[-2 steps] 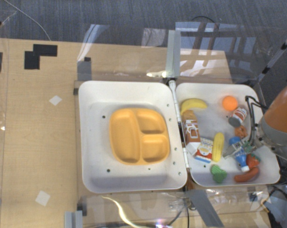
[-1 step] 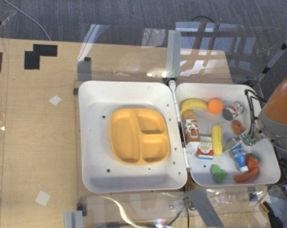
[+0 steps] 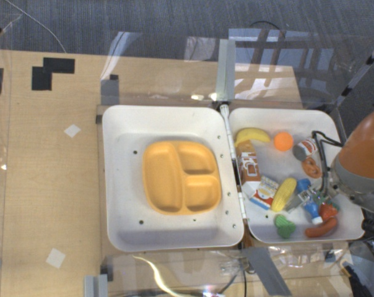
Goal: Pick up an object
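The right bin holds a pile of toy items: a yellow banana, an orange ball, a brown packet, a yellow corn cob, a green piece, a red sausage and a blue-and-white bottle. My arm's orange band hangs over the bin's right side. The gripper reaches down among the items between the corn cob and the bottle, and the clutter hides what it touches.
A yellow divided tray lies in the middle of the left bin. A metal divider separates the two bins. Clear panels and a grey post stand behind them. A round face toy lies near the arm.
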Robot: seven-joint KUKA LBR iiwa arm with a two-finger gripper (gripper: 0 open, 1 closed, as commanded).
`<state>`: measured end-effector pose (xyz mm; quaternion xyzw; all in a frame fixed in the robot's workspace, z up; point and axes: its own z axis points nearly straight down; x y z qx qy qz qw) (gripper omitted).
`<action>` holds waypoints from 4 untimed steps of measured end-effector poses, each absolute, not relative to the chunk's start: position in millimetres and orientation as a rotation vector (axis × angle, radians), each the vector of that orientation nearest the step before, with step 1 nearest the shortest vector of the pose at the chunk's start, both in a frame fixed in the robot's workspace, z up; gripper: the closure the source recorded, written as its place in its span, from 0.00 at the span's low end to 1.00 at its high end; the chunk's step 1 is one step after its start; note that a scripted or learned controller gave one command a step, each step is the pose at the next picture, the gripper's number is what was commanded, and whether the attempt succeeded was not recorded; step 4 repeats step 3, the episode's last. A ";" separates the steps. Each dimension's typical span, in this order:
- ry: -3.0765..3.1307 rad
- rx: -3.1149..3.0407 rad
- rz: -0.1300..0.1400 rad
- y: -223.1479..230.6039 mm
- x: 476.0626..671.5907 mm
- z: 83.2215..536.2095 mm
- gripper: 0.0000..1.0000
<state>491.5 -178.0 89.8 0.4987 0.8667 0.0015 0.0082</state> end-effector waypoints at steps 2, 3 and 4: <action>2.285 2.143 0.012 -116.1 490.1 236.1 1.00; 2.270 2.165 0.004 -127.8 537.9 241.1 1.00; 2.270 2.165 0.004 -127.8 537.9 241.1 1.00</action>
